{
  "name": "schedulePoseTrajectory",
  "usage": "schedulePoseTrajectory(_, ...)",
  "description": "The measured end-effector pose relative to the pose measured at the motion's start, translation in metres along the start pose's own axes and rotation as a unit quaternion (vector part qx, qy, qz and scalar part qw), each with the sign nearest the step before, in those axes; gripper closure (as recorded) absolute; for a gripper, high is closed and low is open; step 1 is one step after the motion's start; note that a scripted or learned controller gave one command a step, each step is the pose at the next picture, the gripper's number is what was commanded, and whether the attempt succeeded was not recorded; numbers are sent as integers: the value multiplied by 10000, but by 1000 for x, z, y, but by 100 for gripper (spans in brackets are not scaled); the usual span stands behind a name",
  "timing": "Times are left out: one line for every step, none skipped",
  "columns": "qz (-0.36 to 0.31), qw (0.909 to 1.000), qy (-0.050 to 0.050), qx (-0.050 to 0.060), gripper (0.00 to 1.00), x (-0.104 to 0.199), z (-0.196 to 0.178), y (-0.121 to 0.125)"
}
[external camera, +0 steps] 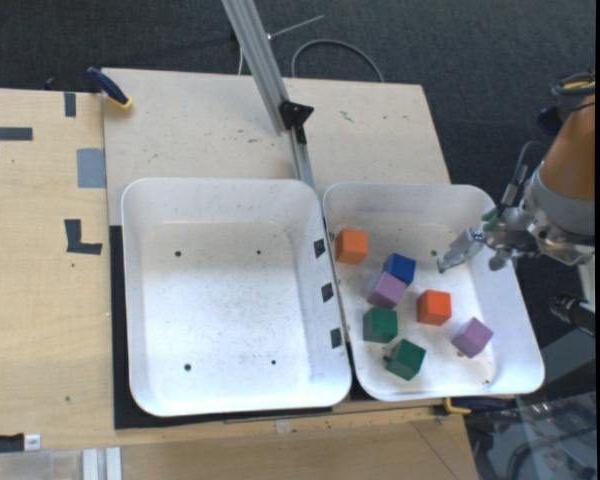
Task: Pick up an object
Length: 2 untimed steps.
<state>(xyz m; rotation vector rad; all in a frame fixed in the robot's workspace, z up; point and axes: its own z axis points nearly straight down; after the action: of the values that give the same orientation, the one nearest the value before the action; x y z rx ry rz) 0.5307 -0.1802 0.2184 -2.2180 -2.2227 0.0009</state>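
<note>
The right bin (pixel 510 353) holds several small cubes: an orange one (pixel 352 246) at the upper left, a blue one (pixel 400 267), a purple one (pixel 387 290), a second orange one (pixel 434 307), a second purple one (pixel 471 337), and two green ones (pixel 380 325) (pixel 405 358) near the front. My gripper (pixel 472 251) hangs over the bin's right side, above and to the right of the cubes. Its fingers stand apart with nothing between them.
The left bin (pixel 140 268) sits beside the right one. A slanted metal bar (pixel 260 58) runs down from the top to the bins' shared edge. A blue and yellow clamp (pixel 108 88) lies at the board's far left corner. A cable loops behind the bins (pixel 335 53).
</note>
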Motion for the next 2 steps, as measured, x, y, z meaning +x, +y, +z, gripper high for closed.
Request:
schedulePoseTrajectory(-18,10000,15,25,0,63,43,-8)
schedulePoseTrajectory(2,10000,-16,-27,0,32,9,32)
